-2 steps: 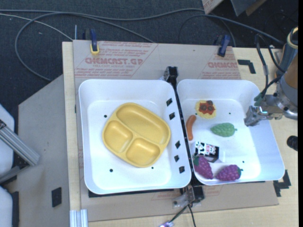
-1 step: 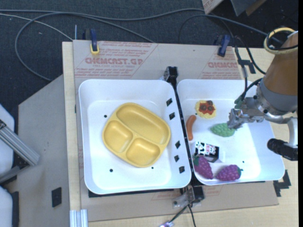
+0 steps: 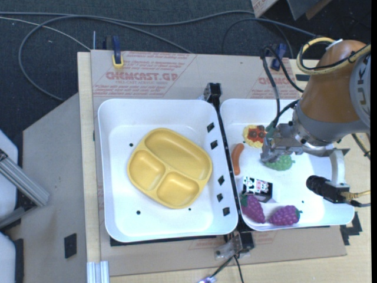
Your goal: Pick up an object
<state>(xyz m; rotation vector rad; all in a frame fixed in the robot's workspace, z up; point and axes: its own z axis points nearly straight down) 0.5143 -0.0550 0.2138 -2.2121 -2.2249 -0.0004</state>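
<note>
From the overhead camera, the pincer (image 3: 274, 154) was down in the right bin (image 3: 330, 217), directly above a green object (image 3: 281, 163); I could not tell how it was set. Just left lay an orange sausage (image 3: 237, 157); nearer the front, a black-and-white card box (image 3: 257, 187) and two purple grape bunches (image 3: 284, 216). The left bin (image 3: 112, 175) held a yellow divided plate (image 3: 169, 167).

Both bins (image 3: 112, 175) are white. The divided plate (image 3: 169, 167) is pale yellow. Just beneath the grey gripper (image 3: 272, 153) sits a green, knobbly piece (image 3: 281, 162), possibly toy grapes. Beside it lie a red-and-yellow item (image 3: 255, 135), an orange-red sausage (image 3: 237, 157), a black-and-white patterned box (image 3: 257, 187), and two purple grape bunches (image 3: 254, 209) (image 3: 284, 216).
</note>
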